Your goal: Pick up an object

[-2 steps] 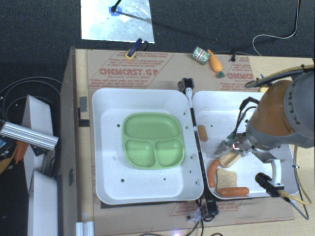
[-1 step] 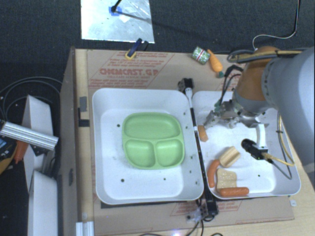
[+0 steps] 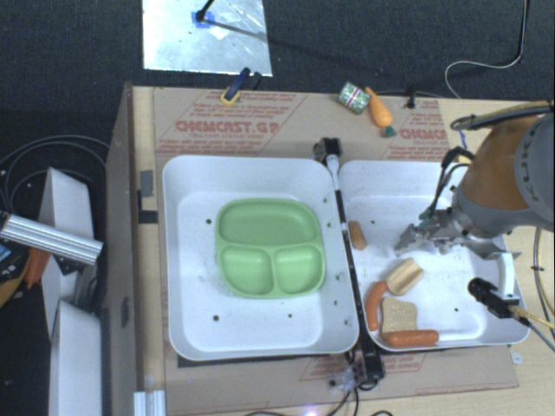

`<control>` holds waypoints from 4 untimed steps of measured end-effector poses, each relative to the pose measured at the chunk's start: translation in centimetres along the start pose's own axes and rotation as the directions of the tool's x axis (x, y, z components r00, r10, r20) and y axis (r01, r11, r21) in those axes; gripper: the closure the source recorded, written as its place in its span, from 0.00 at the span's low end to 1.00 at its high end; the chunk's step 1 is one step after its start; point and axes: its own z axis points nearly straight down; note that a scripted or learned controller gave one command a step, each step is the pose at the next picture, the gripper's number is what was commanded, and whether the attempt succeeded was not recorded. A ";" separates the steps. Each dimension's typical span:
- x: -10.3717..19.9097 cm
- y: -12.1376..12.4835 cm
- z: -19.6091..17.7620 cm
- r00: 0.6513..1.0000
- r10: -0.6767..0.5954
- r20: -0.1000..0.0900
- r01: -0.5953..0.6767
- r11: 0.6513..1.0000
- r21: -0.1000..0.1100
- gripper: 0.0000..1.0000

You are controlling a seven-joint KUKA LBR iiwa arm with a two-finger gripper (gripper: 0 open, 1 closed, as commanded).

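The arm (image 3: 507,176) came in from the right side and hung over the right bin (image 3: 381,185). Its pincer (image 3: 422,234) pointed down and to the left, just above the white floor of that bin. I could not tell if the pincer was apart or together, because it looked too small and blurry. Nothing could be seen between its tips.

The things to pick up lay in the right bin, in the part near the front. A short tan roll (image 3: 403,276) lay tilted just below the pincer, close to it but not touching. A square slice of bread (image 3: 399,315) sat below the roll. A long orange sausage (image 3: 374,304) lay beside the bread on its left. Another sausage (image 3: 411,339) lay flat along the front wall, under the bread. A small brown piece (image 3: 355,235) rested by the wall between the two bins.

The left bin (image 3: 186,198) held a green tray (image 3: 270,248) with three hollows in it.

On the table (image 3: 286,120) behind the bins lay a toy carrot (image 3: 379,111) and a small green can (image 3: 353,97), side by side.
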 end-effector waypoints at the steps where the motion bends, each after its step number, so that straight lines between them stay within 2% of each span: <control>1: 4.6 -5.1 1.5 1.000 0.000 -0.003 0.000 1.000 0.001 0.00; 2: 1.3 3.8 1.4 1.000 -0.002 0.000 0.002 1.000 -0.002 0.00; 3: 5.0 -2.9 1.5 1.000 -0.001 -0.002 0.001 1.000 0.000 0.00; 4: 0.2 1.8 1.4 1.000 0.000 0.000 0.000 1.000 -0.001 0.00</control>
